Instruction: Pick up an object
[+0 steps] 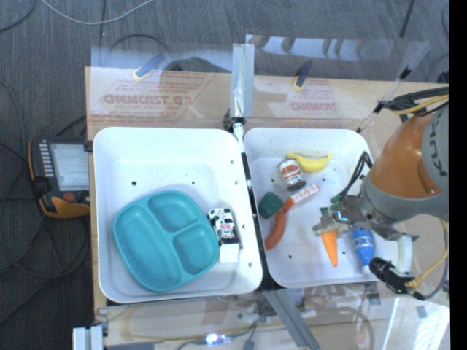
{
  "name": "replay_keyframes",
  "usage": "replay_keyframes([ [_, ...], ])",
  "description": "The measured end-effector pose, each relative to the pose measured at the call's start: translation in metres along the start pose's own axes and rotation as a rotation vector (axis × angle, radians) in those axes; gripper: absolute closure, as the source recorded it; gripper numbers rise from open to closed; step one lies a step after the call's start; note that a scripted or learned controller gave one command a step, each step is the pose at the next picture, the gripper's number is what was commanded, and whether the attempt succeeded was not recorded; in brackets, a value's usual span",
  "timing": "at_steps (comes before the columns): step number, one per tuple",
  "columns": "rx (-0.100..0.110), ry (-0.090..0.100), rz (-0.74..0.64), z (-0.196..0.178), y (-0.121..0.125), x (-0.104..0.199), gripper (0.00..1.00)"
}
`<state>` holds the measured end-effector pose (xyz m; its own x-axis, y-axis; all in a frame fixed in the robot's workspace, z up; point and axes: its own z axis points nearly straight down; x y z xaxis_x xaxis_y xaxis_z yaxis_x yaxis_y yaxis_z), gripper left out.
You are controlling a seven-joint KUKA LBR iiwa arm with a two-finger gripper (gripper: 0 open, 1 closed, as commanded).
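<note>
**Tool over the right bin**

You are seeing the tool [337, 216] hovering just above the carrot [330, 245]; its opening cannot be told. Beside the carrot, a blue bottle [362, 245] is lying; left of it, a sausage [276, 230].

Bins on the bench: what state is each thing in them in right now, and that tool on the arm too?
Teal divided plate: flat in the left bin, compartments bare.
Small carton: lying beside the plate's right rim.
Banana: lying loose, right bin.
Can: tipped, below the banana.
Sausage: lying slantwise.
Carrot: lying, tip toward the bin's near edge.
Blue bottle: lying down.
Tool: low above the carrot; grip unclear.
</note>
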<state>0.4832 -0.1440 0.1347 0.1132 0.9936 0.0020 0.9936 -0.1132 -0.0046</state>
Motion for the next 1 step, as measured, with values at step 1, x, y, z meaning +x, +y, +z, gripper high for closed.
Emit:
replay_keyframes([
  [1, -0.002, -0.003, 0.124, -0.0741, 0.0086, 0.0531, 1.0],
])
